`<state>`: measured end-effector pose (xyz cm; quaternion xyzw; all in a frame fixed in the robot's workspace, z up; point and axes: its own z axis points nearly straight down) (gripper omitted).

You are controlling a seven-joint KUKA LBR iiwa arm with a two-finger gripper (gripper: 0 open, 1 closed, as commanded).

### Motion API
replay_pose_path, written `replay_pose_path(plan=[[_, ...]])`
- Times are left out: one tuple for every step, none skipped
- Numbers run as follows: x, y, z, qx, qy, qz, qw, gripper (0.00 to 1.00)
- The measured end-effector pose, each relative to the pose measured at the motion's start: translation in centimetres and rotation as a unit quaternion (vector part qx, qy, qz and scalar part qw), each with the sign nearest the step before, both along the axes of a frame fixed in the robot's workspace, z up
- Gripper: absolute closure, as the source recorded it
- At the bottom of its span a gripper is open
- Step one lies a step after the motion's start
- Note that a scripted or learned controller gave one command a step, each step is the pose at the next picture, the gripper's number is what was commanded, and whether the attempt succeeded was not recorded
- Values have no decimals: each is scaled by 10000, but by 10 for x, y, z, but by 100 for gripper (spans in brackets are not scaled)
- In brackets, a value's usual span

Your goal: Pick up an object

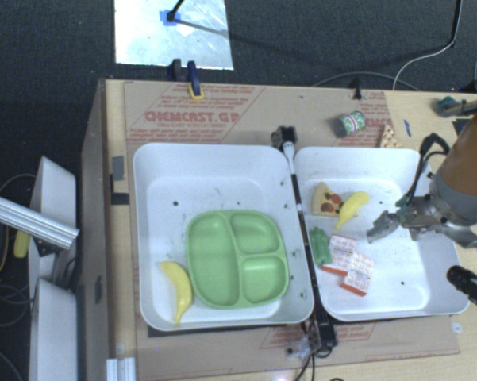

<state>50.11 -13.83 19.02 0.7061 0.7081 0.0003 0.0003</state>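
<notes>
Gripper [383, 227] hovering over right bin [397, 163], grip state unclear; banana [351, 208] and pizza slice [327, 200] lying left of it.

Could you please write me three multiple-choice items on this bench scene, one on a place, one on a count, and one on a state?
1. Where does the green divided plate lie?
A. in the left bin
B. in the right bin
C. on the cardboard behind the bins

2. How many bananas are in the bins?
A. one
B. two
C. four

3. How does the gripper stand to the objects?
A. it grips the pizza slice
B. it grips a banana
C. it is over the right bin, with nothing seen between its fingers

Answers:
1 A: the plate sits in the left bin, beside one banana.
2 B: a second banana lies in the right bin by the pizza slice.
3 C: it is apart from every item.
</notes>
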Motion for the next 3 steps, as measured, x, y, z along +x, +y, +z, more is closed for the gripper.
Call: replay_pose_path(plan=[[37, 29, -86, 3, 5, 0, 10000, 0], [100, 38, -105, -1, -10, 8, 10000, 0], [101, 38, -95, 1, -16, 15, 10000, 100]])
